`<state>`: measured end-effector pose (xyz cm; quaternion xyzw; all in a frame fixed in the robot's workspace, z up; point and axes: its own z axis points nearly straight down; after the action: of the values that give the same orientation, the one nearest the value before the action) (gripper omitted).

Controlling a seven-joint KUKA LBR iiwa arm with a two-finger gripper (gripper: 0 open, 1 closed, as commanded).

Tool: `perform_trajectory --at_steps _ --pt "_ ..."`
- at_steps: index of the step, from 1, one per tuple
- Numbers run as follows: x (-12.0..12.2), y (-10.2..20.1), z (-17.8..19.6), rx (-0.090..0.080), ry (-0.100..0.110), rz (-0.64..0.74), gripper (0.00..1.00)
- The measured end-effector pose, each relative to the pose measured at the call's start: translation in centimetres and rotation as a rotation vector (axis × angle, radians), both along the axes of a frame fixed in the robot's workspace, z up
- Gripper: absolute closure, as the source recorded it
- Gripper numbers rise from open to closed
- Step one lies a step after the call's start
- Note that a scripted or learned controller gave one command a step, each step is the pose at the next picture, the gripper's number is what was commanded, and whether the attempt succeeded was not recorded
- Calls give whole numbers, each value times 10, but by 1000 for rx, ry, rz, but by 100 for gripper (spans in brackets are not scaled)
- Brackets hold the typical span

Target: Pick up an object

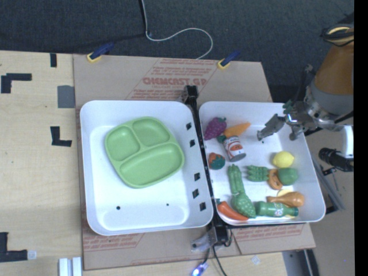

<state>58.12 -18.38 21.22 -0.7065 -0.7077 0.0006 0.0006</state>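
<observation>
hovering over the upper right of the right bin [310, 154], the gripper [277, 126] has its fingers spread apart, grasping nothing. nearest below it lies the lemon [283, 159], probably the easiest target: a small yellow toy, likely light hollow plastic, stiff but smooth, so it may slip unless pinched across its middle. it sits near the bin's right wall, just above a green round fruit [288, 176], well apart from the small can [233, 147].
</observation>
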Motion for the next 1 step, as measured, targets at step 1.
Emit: perform_trajectory --at_steps 1 --pt "-23 76 143 0 -15 9 0"
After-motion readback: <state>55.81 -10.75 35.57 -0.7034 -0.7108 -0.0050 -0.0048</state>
